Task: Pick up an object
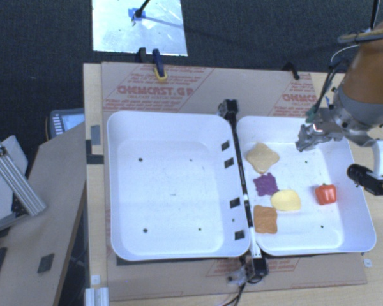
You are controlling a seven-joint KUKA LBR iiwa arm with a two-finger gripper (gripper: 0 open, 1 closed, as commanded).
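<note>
camera view: two shallow white bins sit side by side on the bench. the left bin (172, 190) shows bare floor; the right bin (345, 234) carries five small pieces along its left and middle. nearest the divider lies a tan bread-like piece (262, 157), below it a purple piece (265, 184), then a yellow lemon-like piece (285, 201) just beside the purple one, and an orange-brown slab (265, 219) at the near end. a red pepper-like piece (325, 194) stands apart, to the right of the yellow one.

the gripper (306, 138) hangs over the far part of the right bin, near the tan piece but apart from it — nothing sits between its fingers, and whether they are apart or together i cannot tell at this size.

judging by look, these are toy foods: light, probably stiff plastic or foam, smooth enough to slip. the tan piece is closest; it lies flat, so a grasp across its narrow width from above seems best. the red piece, being chunkier and isolated, may offer a surer hold.
</note>
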